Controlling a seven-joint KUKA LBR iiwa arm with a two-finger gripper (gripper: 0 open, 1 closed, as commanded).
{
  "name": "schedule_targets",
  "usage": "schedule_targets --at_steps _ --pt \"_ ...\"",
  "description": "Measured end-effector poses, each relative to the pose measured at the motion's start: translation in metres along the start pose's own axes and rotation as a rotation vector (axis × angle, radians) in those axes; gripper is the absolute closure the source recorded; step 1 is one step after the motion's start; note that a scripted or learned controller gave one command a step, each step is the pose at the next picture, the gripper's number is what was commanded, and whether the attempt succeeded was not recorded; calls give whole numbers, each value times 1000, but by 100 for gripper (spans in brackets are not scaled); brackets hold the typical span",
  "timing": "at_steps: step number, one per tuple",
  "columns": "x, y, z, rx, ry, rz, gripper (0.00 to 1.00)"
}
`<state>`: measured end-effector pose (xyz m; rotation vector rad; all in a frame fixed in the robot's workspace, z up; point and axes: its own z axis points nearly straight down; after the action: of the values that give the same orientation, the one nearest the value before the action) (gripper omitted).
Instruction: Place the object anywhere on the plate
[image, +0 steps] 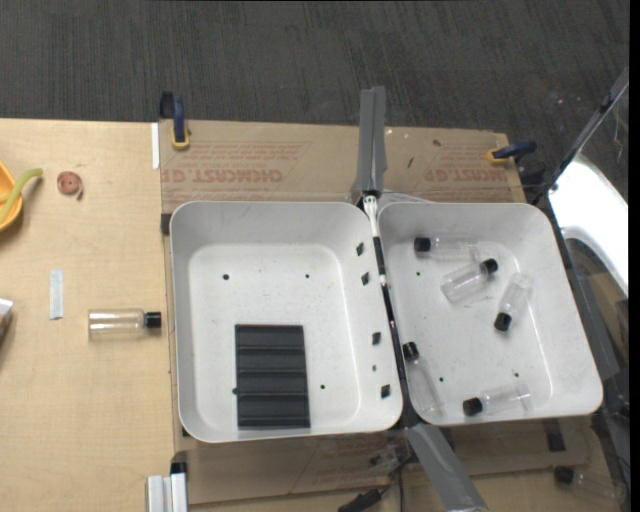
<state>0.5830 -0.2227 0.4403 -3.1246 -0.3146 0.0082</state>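
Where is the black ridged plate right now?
The black ridged plate lies flat in the left bin, toward its near edge, across the divider from the clear vials in the right bin.

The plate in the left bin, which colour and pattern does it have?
Black, with ridges running across it; the plate shows best in the camera view.

Both bins (190, 300) look like glossy white plastic, lightly speckled. The ribbed black plate (270, 377) is matt; the vials (470, 280) are clear plastic with black caps. Bench top (90, 400) is pale, smooth wood.
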Motion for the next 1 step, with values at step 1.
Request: schedule_targets --at_steps 1 --pt "42 1 1 -1 -1 -4 0"
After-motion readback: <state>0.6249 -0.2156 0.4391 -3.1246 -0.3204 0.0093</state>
